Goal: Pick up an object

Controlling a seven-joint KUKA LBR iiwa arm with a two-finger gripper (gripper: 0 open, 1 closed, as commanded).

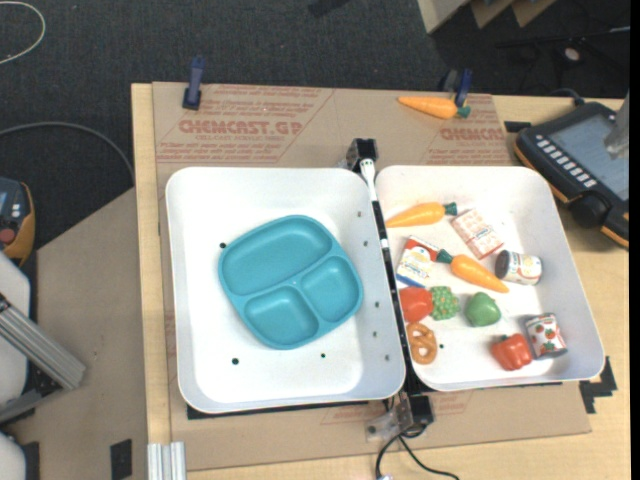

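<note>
Whether the pincer is released or clenched cannot be told at this moment, and nothing is seen held, so the pick is judged not yet begun. The candidates are gathered in the right bin (545,208), where toy groceries lie loosely scattered: a carrot (415,214) near the inner wall, a second carrot (478,272) lying slantwise beside a small tin (518,266), two little cartons (473,232) (414,263), a red tomato (414,303) touching a broccoli floret (443,303), a green pepper (482,310), a pretzel (421,341), a red pepper (511,352) and a patterned box (545,335) at the near corner. The left bin (200,218) is occupied by a blue compartment plate (290,281), set at a tilt to the bin's walls. Beyond the bins, a third carrot (428,106) is seen on the worktop (300,118) beside a blue clamp (462,88) (it lies well apart from the rest). A black handset (570,158) rests at the worktop's right edge. Everything remains to be done, by this reckoning: an object must be chosen, approached, closed upon and lifted; the tin and the near-corner pieces, standing apart from their neighbours, are judged the easier targets.
</note>
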